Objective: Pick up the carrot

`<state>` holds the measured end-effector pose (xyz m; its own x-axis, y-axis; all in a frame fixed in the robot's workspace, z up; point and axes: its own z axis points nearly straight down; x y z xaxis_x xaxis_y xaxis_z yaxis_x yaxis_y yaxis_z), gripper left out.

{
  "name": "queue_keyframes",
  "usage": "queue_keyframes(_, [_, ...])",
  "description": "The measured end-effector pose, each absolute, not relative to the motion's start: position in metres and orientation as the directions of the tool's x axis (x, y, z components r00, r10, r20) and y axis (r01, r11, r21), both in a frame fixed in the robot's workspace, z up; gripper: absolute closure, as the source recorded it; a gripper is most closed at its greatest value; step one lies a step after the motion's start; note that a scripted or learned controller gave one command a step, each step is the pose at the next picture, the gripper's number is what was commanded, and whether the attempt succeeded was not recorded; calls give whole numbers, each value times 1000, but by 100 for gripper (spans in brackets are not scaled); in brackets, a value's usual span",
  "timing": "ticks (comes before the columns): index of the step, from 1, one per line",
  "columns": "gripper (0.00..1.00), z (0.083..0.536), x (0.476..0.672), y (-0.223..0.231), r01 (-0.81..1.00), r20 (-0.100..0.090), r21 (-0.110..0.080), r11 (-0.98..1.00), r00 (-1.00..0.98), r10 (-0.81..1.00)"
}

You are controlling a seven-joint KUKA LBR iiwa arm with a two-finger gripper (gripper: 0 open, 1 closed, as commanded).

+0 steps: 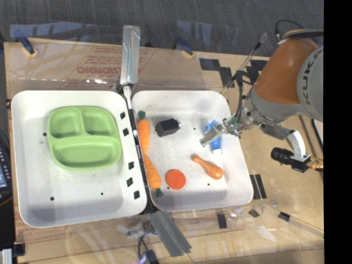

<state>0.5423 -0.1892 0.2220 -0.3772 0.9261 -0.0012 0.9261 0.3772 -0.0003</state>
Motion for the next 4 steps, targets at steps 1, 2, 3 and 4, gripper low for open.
queue_keyframes(1, [0,161,515,-114,981,2,-6,195,-195,981])
queue_keyframes(2, [100,170,516,-114,980,3,-7,198,-198,980])
queue_keyframes(3, [0,170,516,-114,980,3,-7,199,-199,980])
queue_keyframes(4, [0,224,537,-187,959,-1,-1,282,-282,959])
